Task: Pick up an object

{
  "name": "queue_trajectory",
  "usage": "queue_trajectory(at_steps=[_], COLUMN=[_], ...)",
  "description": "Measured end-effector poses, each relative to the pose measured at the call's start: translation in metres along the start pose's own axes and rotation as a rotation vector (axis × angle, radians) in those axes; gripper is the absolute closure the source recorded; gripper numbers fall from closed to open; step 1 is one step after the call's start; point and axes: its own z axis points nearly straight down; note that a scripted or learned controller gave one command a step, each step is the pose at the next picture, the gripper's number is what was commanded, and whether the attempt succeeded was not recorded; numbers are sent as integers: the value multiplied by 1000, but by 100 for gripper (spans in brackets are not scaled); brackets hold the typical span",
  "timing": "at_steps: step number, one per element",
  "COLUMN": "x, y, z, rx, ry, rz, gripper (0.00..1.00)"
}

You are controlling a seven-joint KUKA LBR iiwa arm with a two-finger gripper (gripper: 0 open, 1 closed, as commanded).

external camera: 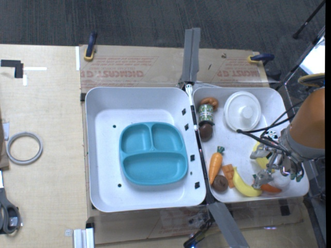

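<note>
So from my feed, far left of the claw (269, 170) there's a grey ring (23, 148) lying flat on the worktop (46, 102), well away from everything. Next over is the left bin (98, 154) with a teal divided plate (153, 153) sitting in the middle of it, a long way left of the claw.

The right bin (230, 91) is where the clutter is. Up against its left wall, up and left of the claw, there's a small bottle with a green label (206, 113) and something brown (206, 132) just below it. A carrot (215, 164) sits left of the claw, long axis running roughly up-down in my view, green top pointing to the far side. Below it is a brown round lump (220, 183). The banana (243, 185) curves from there toward the claw, its long axis slanting down to the right, the tip ending just beside the fingers. A white round lid or bowl (243, 110) is above the claw.

The claw is low in the bin's near right corner, right over a yellow piece (260, 157) and a small red-orange thing (271, 188). I honestly can't tell how far its fingers are spread or whether it has anything.
</note>
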Motion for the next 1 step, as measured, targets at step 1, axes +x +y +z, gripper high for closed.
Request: queue_trajectory(at_steps=[1], x=[-60], y=[-27], z=[3], rx=[-2], ry=[10], rz=[-159], gripper=[0])
